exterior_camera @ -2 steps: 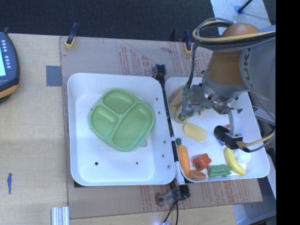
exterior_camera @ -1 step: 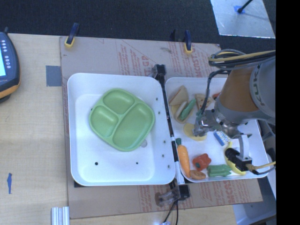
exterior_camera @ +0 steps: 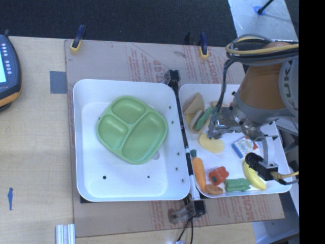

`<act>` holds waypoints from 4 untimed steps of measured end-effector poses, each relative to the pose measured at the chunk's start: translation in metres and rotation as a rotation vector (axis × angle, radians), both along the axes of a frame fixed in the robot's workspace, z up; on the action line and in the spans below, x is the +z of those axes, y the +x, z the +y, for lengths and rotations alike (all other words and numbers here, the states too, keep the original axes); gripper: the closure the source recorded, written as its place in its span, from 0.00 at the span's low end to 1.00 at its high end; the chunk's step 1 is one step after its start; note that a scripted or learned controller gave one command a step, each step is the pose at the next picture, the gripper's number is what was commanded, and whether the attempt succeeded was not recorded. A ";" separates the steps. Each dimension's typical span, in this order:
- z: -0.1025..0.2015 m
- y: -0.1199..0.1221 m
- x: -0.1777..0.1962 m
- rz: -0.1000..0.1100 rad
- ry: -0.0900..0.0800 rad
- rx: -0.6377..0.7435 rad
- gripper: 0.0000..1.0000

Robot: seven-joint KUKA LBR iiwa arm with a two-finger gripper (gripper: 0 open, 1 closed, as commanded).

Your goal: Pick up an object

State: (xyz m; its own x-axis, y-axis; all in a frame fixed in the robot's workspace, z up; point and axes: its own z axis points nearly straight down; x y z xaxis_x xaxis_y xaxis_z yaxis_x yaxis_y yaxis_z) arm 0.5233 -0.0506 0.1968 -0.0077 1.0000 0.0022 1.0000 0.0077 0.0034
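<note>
The gripper [exterior_camera: 216,127] hangs low in the right bin [exterior_camera: 274,189] (over the toy food). Whether its fingers grip anything, I cannot tell.

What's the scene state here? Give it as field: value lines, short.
left bin: holds a green divided plate
right bin: holds toy food
near edge of right bin: carrot, red pepper, green piece, banana
middle of right bin: pale yellow piece, blue and white packet
gripper: low over the right bin, just above the pale yellow piece
grasp: cannot confirm anything is held
arm: reaches in from the right of the view
</note>
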 end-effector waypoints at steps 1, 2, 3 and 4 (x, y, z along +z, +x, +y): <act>-0.002 -0.001 -0.005 0.008 -0.002 -0.004 0.00; 0.001 0.022 -0.005 0.004 -0.002 -0.003 0.00; -0.013 0.032 -0.005 0.004 -0.003 -0.005 0.00; -0.014 0.032 0.006 0.005 -0.003 -0.001 1.00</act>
State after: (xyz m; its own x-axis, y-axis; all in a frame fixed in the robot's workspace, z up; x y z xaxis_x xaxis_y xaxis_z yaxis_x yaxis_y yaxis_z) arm 0.5549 -0.0642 0.2025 -0.0065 1.0000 -0.0006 1.0000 0.0065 -0.0016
